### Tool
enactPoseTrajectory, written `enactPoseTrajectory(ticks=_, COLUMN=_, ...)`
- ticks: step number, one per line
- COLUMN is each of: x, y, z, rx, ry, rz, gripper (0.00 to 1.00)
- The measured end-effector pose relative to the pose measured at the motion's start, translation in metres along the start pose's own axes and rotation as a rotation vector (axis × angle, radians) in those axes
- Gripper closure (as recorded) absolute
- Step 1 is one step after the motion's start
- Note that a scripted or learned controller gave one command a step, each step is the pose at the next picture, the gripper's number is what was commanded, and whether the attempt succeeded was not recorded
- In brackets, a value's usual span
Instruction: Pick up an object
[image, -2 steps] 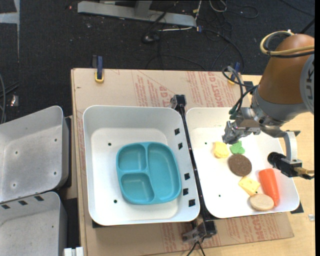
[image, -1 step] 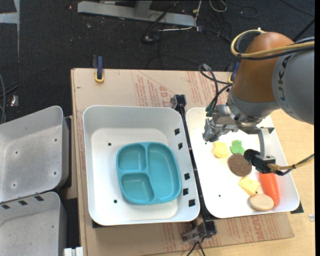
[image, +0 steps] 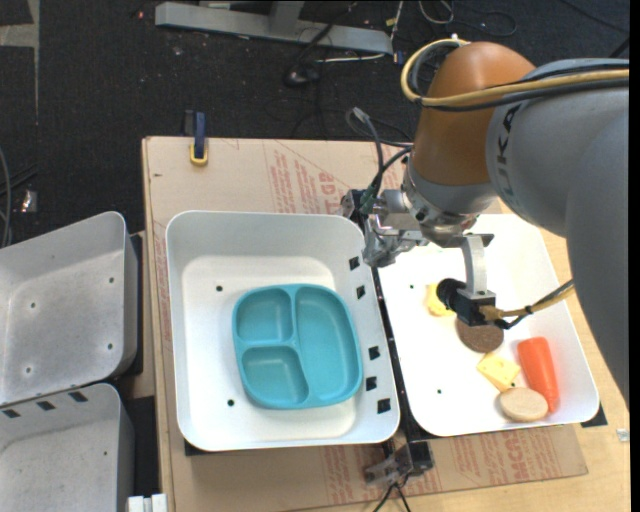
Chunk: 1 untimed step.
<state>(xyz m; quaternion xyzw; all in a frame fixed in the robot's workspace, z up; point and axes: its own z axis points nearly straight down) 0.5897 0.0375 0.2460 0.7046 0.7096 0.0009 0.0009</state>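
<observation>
The claw (image: 385, 238) hangs over the far left corner of the right bin (image: 420, 400), and whether it is apart or together I cannot tell. An orange carrot (image: 540, 372), brown disc (image: 482, 336) and yellow block (image: 497, 371) lie on that bin's floor, apart from the claw. A teal plate (image: 297, 345) sits in the left bin (image: 200, 260).

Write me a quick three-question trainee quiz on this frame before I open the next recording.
1. True or false: the teal divided plate lies in the left bin.
2. How many compartments does that plate have? A two, B three, C four.
3. Fill in: the orange carrot lies in the ___ bin.
Key: 1 true; 2 B; 3 right, meaning the right bin.
</observation>
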Motion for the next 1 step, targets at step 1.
enactPoseTrajectory(ticks=1, x=0.0372, y=0.0217, z=0.0058, rx=0.000, ry=0.000, rz=0.001, gripper=1.00)
